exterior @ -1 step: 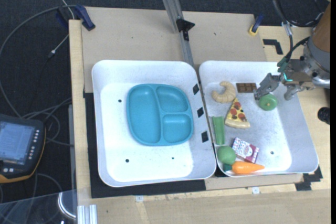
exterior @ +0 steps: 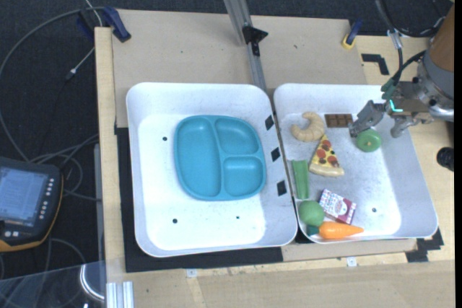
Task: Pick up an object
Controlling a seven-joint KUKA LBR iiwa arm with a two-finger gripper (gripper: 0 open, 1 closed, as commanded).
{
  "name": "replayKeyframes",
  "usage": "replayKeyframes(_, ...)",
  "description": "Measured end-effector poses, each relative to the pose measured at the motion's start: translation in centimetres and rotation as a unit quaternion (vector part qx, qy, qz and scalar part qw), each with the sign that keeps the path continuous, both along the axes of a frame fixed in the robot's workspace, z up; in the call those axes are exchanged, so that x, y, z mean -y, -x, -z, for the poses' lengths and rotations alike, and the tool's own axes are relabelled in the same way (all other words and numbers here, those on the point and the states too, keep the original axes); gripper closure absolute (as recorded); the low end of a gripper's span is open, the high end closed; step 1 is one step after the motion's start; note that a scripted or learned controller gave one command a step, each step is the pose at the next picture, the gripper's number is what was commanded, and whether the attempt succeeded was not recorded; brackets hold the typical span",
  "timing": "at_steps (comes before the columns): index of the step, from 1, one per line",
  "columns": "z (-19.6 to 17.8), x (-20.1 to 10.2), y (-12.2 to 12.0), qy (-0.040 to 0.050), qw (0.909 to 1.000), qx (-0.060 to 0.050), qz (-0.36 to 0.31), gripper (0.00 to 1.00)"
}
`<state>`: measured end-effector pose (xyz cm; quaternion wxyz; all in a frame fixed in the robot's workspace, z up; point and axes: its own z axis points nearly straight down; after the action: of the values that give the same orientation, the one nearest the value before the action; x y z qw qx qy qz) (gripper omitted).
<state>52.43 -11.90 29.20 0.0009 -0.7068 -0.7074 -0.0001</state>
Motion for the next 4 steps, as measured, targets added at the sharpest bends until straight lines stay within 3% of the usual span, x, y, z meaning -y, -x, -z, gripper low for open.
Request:
replayKeyframes(3,18.7,-0.3,0.9,-0.0009,1.0000,-0.004,0.001,0.00)
replayKeyframes(4,17.3,-0.3,0.7,0.0000,1.0000,0.001,0.000,1.00)
